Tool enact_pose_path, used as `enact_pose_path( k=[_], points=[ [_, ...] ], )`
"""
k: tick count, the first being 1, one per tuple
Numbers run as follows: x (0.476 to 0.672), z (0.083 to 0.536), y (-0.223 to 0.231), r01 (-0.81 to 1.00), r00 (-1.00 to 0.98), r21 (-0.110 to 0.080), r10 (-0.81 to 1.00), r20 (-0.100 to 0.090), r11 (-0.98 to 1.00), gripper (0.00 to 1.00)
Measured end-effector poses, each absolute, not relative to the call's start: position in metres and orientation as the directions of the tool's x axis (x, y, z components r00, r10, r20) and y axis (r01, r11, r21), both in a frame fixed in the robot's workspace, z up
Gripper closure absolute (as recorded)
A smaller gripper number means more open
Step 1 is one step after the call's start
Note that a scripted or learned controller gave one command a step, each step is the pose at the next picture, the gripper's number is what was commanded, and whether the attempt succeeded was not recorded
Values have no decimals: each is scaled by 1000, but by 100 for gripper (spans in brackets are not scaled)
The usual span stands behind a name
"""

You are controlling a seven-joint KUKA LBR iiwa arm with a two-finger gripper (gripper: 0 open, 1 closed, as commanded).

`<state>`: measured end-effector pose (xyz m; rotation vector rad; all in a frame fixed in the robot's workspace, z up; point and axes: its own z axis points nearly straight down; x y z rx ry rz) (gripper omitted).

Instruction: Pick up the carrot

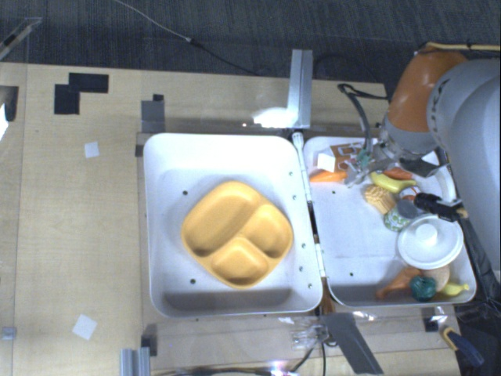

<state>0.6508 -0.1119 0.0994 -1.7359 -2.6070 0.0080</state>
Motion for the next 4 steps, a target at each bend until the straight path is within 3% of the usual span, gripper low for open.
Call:
enact_pose_path(
  k=[1, 2, 3, 4],
  points=[
    [651, 99, -112, 922, -386, -10, 923, 5, 386, 0],
    [671, 189, -73, 997, -75, 11, 997, -2, 75, 0],
    [607, 111, -89, 999, 39, 1, 999, -1, -39, 0],
    [618, 88, -83, 995, 101, 7, 995, 0, -101, 0]
  ],
)
